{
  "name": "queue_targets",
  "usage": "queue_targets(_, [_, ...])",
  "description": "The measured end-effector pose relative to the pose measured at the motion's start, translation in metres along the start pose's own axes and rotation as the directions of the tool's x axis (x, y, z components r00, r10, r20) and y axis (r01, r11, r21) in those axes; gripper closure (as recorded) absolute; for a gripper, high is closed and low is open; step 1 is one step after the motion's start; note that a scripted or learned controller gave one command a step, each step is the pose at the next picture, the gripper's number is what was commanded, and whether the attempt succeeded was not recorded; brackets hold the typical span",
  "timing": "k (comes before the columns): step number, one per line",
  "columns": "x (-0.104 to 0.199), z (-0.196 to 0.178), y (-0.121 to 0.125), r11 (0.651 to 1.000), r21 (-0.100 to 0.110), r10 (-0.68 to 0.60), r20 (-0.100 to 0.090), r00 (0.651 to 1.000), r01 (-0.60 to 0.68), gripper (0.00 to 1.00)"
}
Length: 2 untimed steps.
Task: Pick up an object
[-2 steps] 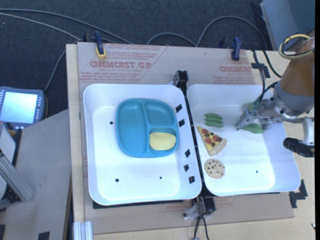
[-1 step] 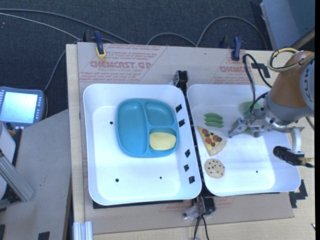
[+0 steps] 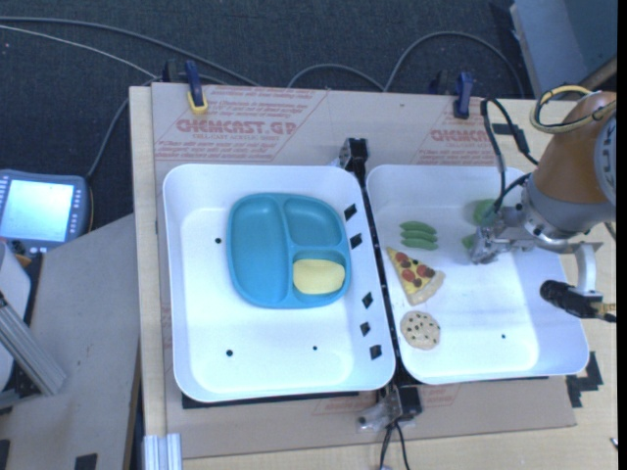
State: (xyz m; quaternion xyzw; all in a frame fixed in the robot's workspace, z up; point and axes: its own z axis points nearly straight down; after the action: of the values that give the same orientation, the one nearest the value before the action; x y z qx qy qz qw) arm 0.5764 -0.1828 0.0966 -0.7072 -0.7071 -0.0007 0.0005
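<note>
- Green and small, a toy [image 3: 484,211] sits in the right bin [image 3: 509,351] near its far right part, just above my claw [image 3: 483,250] and partly hidden by my wrist
- Whether it touches the claw I cannot tell
- My claw hangs low over the right bin's floor, right of the middle; whether it stands apart or together I cannot tell, and I see nothing clamped in it
- My arm [image 3: 578,179] comes in from the right, its orange band over the bin's right rim
- Left of the claw lies a green pea pod [image 3: 418,233], well clear of it
- Below the pod lies a pizza slice [image 3: 414,273] with red dots, its tip pointing up and left toward the divider
- Below the slice, near the bin's front, lies a round chocolate-chip cookie [image 3: 420,330]
- These three form a loose column along the right bin's left side, none touching another
- The left bin [image 3: 196,351] holds a blue divided plate [image 3: 265,248] near its middle
- A pale yellow piece [image 3: 318,276] rests in the plate's lower right compartment
- Both bins stand side by side on the bench [image 3: 245,116], its board printed with red lettering and held at the far edge by two clamps [image 3: 195,86]
- A small screen [image 3: 41,209] stands off the bench to the left
</note>
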Motion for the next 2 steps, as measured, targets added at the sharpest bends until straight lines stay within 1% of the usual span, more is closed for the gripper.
queue_targets(1, [-0.003,-0.063,-0.003,1.0,-0.007,0.0,0.004,1.0,0.0,1.0])
queue_targets(2, [-0.005,-0.107,-0.002,1.0,-0.006,-0.001,0.004,1.0,0.001,1.0])
